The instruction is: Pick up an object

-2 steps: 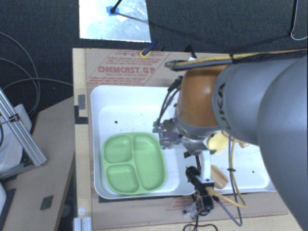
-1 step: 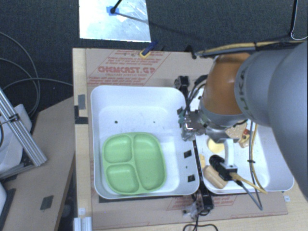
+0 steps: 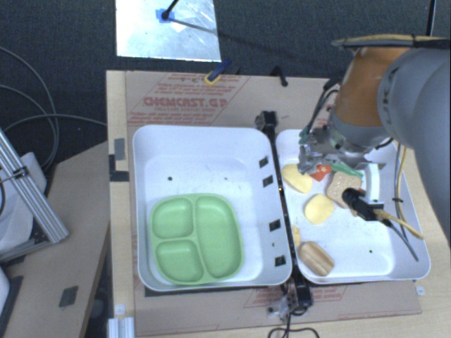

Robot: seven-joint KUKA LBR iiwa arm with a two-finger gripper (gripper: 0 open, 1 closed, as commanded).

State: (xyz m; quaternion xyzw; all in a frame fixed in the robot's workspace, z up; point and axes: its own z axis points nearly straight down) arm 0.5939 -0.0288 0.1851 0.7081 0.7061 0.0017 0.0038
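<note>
— Tool (image 3: 308, 162) low over the right bin (image 3: 366, 248), at the far left corner. Whether it is spread or pressed together, I cannot tell from this angle; I see nothing gripped in it.

— What lies within reach?

— Yellow piece (image 3: 297, 178), just beside the tool on the near side, close against the bin's left wall. Red bit (image 3: 321, 172) and toast (image 3: 343, 184) sit just to its right. Yellow disc (image 3: 319, 208) lies nearer the camera, and a roll (image 3: 316, 258) at the near left corner, well apart. Left bin (image 3: 204, 153) carries a green plate (image 3: 196, 238).

— So which one, and how?

— By my judgement, the yellow piece, being closest. I would centre over it first, since the tool looks set a little to the far side of it. Then descend straight, tool spread wide and turned so that one side clears the wall and the other slips between the piece and the red bit. Close slowly: the piece looks rounded and smooth and may well squirt out sideways. Lift straight up and confirm it comes along before crossing the rim.

— Main hazard?

— Crowding. I could pinch the red bit along with it, or scrape the wall and knock the piece aside.
</note>
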